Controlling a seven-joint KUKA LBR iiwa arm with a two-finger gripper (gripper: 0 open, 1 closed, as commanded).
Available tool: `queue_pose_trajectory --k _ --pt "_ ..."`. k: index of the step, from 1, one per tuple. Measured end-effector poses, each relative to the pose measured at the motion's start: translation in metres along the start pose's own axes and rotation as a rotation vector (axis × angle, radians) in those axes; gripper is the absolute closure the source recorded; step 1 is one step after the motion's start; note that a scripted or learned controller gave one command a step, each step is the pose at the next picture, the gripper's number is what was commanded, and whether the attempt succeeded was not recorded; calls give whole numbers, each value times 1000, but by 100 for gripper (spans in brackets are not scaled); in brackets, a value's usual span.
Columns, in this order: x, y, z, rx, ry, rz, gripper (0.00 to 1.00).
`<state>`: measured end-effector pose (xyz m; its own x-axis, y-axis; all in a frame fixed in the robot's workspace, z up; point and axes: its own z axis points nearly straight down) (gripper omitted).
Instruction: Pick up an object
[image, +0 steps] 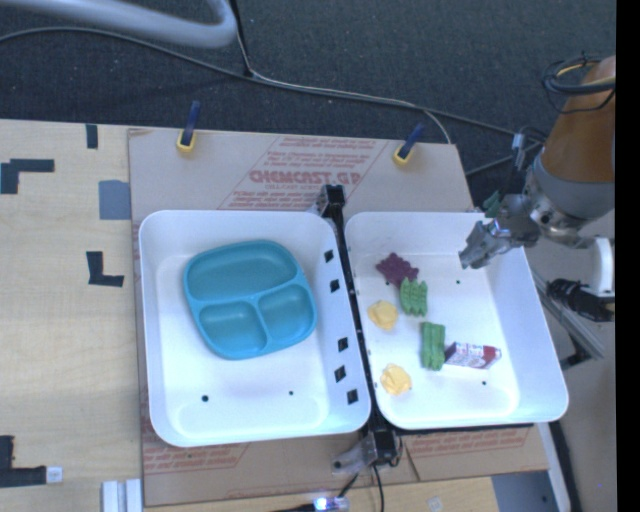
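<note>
— Two white bins sit side by side on the bench. What's in the left bin (165, 400)?

— One blue divided plate (250, 298), lying toward that bin's far left corner, tilted a little against the bin's edges.

— And the right bin (520, 330)?

— Six small things, all in its left half. A purple piece (397, 268) lies nearest the far edge, with a green block (413, 296) touching it just below. A yellow piece (383, 315) lies beside the green block, closer to the divider. A second, longer green block (432, 345) stands nearer the middle, and a small red-and-white packet (470, 354) touches its right side. Another yellow piece (396, 379) lies near the front edge.

— Where is the gripper (477, 250)?

— Over the right bin's far right corner, well apart from all six things. The grey arm (575, 150) with its orange band reaches in past the bin's right edge.

— Is it clenched or released?

— I cannot tell; the tip looks like a dark blur at this angle. Nothing shows between its fingers.
</note>
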<state>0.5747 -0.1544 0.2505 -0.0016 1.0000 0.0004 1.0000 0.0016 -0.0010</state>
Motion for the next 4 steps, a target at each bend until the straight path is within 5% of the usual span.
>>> queue_pose_trajectory --k 4 --pt "197 -4 26 1 0 0 100"
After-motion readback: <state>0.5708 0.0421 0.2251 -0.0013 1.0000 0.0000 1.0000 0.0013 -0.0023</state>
